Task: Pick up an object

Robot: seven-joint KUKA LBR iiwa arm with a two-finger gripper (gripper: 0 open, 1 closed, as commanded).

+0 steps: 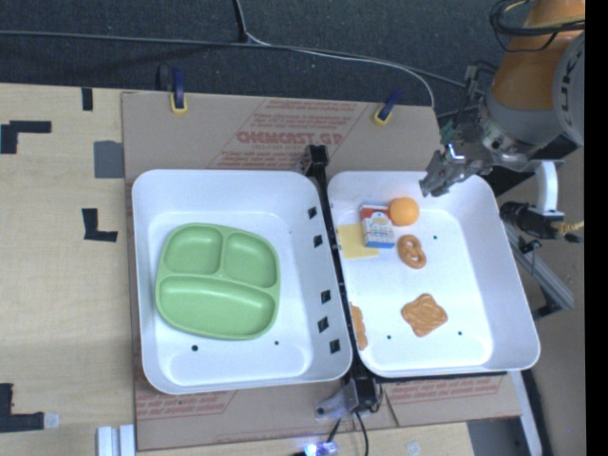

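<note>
Risks first. The items sit crowded down-left of my claw (pixel 439 180): orange (pixel 404 211) touching the box (pixel 377 226), a yellow piece (pixel 352 242) tucked under the box, pretzel (pixel 411 251) just below the orange. If I drop in on that cluster, my guess is one finger lands on a neighbour and shoves it, or the orange rolls off. The pretzel and the toast (pixel 424 313), further below, lie flat; fingers may skate over them and close on nothing. One more small item (pixel 358 327) hugs the bin's left wall, well apart from me — wall likely blocks a finger there.

Claw hangs over the top rim of the right bin (pixel 503 283), near its upper right corner. Nothing visible between the fingers, and it touches no item. Whether the fingers are spread or shut I cannot tell from this angle; they read as one dark shape.

Left bin (pixel 218 369), far off to my left, holds a green tray (pixel 218 281).
</note>
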